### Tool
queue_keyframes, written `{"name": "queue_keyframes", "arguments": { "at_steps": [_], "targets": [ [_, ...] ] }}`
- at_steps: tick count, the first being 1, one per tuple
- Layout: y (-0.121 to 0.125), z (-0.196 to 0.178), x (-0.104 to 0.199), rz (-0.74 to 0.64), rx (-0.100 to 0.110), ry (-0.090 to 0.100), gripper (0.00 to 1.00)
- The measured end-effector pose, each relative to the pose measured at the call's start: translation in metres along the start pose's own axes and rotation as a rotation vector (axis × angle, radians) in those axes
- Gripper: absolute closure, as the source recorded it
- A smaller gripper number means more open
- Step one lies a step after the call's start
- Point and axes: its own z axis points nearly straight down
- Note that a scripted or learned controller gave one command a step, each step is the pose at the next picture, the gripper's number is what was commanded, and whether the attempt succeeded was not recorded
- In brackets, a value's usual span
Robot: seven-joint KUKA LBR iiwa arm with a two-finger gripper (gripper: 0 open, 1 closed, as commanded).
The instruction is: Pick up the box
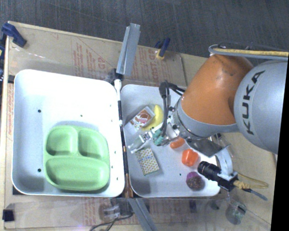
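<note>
— In the right bin [142, 189], where is the box [143, 118]?

— Near its upper left, lying tilted, an orange-and-white carton touching a yellow piece [158, 116]. Below it lies a patterned card [148, 160].

— And the gripper [159, 135]?

— Low over the clutter just right of the box, under the grey and orange arm [218, 97]. Whether it is apart or together, I cannot tell.

— Anything else?

— An orange cup [189, 156] and a dark round item [194, 181] sit further right. The left bin [29, 90] holds a green divided tray [77, 158].
</note>
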Motion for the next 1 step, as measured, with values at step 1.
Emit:
{"name": "queue_keyframes", "arguments": {
  "at_steps": [1],
  "targets": [
    [-0.0345, 0.0671, -0.0657, -0.048, 0.004, 0.003, 0.00]
  ]
}}
